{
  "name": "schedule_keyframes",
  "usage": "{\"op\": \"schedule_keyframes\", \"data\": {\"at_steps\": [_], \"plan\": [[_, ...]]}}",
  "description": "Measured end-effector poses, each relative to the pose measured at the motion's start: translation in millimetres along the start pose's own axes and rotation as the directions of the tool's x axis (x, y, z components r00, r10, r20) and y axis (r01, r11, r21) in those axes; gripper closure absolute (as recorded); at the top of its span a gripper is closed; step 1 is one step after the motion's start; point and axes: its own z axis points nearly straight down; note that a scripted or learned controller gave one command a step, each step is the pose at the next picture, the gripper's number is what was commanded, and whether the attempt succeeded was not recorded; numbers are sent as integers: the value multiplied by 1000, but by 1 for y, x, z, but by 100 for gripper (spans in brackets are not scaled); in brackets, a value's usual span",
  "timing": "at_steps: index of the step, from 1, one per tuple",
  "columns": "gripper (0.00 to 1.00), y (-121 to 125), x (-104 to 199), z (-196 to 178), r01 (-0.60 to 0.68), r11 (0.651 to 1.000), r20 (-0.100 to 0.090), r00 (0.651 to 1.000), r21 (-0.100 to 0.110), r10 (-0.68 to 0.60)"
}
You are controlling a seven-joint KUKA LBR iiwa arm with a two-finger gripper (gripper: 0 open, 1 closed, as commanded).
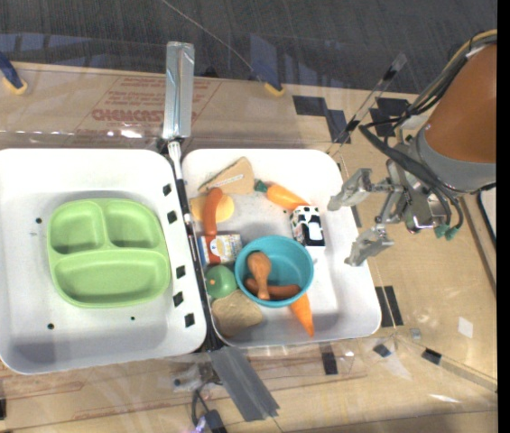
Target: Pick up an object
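Gripper (354, 219) hangs spread and holding nothing over the right bin's (363, 307) edge; blue bowl (277, 269) and toys untouched, pick pending.

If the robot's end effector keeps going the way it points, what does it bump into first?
Probably the right bin's rim, near the black-and-white toy. The end effector points left toward it, with its fingers apart and nothing between them. Its height is hard to judge.

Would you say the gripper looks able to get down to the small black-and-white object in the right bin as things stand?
Probably yes. The gripper hovers open at the right bin's right rim, and the black-and-white object lies just inside, uncovered from above. The blue bowl beside it leaves tight clearance.
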Motion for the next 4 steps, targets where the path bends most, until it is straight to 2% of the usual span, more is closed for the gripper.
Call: {"op": "schedule_keyframes", "data": {"at_steps": [1, 2, 3, 4], "plan": [[0, 17, -23, 158, -226, 974, -10, 974, -2, 226], [0, -8, -26, 188, -221, 975, 19, 975, -3, 221], [0, 40, -86, 198, -607, 795, 1, 795, -3, 607], [0, 81, -118, 196, -812, 583, 4, 583, 3, 812]]}}
